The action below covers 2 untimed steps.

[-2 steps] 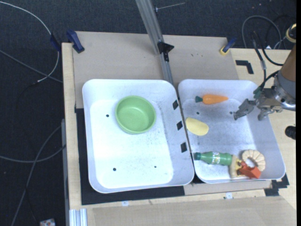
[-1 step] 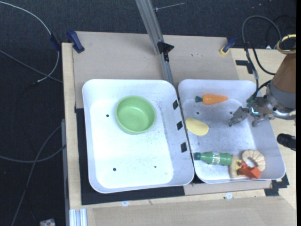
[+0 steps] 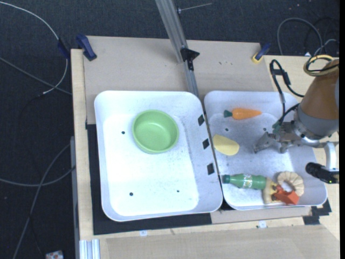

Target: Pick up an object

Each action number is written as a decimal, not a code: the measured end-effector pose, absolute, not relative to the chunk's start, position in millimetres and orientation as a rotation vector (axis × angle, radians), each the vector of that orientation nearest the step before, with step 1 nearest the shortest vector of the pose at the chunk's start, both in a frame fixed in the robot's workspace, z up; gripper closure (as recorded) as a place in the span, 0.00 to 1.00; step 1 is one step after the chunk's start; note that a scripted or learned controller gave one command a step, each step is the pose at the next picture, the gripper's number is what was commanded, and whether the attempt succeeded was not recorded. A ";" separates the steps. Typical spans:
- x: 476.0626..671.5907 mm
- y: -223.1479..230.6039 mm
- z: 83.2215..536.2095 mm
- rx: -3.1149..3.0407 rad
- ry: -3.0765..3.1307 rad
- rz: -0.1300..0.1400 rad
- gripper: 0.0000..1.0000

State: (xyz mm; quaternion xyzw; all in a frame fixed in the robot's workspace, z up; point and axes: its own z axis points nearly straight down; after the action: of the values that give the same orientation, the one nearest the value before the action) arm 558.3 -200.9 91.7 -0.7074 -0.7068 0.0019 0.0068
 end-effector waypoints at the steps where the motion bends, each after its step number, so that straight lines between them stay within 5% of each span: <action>1: 560.8 -201.0 108.2 -2.218 -2.216 -0.003 1.00; 2: 561.4 -192.0 170.1 -2.224 -2.227 -0.008 1.00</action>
State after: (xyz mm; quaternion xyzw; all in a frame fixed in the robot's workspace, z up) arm 561.4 -192.0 170.1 -0.7065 -0.7077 -0.0025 -0.0029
